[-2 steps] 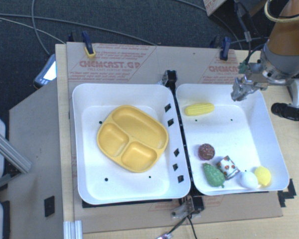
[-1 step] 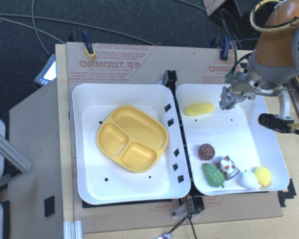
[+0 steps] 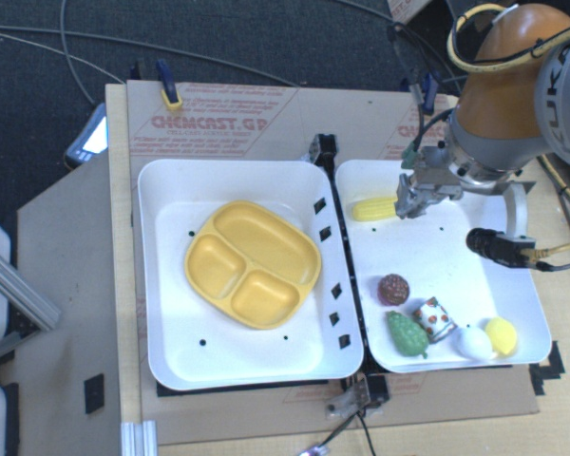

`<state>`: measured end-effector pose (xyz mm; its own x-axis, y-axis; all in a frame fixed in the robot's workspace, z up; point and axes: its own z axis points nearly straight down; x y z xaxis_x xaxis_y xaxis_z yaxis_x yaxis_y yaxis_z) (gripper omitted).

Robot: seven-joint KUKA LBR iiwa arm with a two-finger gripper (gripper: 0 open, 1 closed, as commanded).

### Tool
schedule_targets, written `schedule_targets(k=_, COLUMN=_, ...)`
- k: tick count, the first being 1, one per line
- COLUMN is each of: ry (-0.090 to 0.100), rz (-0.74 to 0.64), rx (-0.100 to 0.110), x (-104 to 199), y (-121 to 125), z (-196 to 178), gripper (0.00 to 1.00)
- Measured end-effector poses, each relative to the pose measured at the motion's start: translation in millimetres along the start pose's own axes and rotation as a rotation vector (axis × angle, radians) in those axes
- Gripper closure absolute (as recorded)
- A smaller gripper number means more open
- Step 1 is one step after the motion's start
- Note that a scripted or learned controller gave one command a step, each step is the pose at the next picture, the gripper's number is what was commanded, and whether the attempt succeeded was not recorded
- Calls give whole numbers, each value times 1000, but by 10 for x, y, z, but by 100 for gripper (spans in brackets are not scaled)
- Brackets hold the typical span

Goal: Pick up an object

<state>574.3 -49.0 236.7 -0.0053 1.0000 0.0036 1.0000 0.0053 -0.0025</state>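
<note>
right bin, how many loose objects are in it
6: a yellow corn cob at the gripper, a brown ball, a green toy, a small red-and-white item, a white ball, a yellow lemon. The arm may hide others.

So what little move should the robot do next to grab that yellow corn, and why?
Probably a small shift of the hand toward the left bin, to centre it over the corn before it goes down. The hand sits right at the corn's end nearest the arm, not over its middle, and the view shows no corn between its fingers. The other toys lie farther off, near the right bin's front edge.
</note>
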Motion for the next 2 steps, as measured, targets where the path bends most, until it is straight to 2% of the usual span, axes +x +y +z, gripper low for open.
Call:
schedule_targets(k=1, ry=0, rz=0, rx=0, x=459, y=-169, z=-54, gripper=100)
schedule_targets(k=2, ry=-1, rz=0, rx=3, x=928, y=-389, z=105, gripper=100)
